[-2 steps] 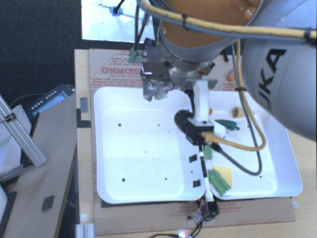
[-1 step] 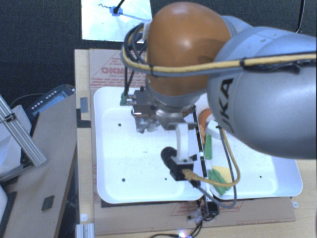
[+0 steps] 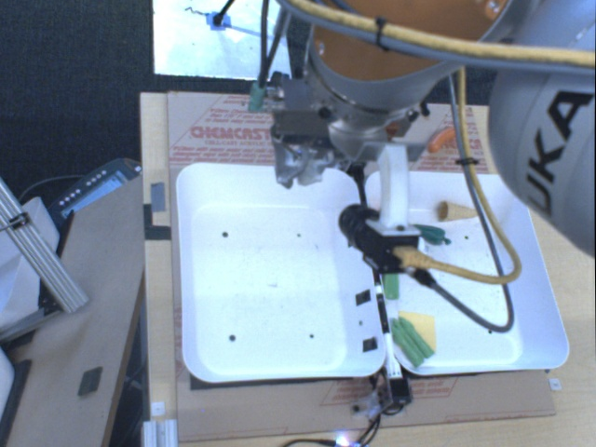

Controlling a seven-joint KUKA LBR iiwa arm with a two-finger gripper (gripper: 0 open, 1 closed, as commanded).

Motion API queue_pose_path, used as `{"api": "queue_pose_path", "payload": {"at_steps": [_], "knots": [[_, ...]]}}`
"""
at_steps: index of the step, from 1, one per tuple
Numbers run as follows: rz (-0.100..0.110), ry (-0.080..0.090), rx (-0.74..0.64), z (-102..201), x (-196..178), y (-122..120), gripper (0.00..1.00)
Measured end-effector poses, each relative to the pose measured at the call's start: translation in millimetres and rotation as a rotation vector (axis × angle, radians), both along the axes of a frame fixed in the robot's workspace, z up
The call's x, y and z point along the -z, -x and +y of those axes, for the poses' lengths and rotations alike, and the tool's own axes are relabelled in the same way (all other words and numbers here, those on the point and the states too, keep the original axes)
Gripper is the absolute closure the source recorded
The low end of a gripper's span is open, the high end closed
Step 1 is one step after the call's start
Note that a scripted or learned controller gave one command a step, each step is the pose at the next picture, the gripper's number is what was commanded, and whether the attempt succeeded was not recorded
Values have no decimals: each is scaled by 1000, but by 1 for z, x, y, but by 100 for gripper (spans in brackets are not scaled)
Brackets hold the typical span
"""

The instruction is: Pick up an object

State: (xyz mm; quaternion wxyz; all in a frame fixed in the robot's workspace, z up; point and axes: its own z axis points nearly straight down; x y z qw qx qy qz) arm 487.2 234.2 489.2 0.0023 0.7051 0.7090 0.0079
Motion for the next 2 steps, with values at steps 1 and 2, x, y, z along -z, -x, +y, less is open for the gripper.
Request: {"api": "queue_pose_path", "payload": {"at_steps": [1,2], "knots": [[19,11,5,0,83,-14,100],[15,10,6,-1,150,-81,100]]}}
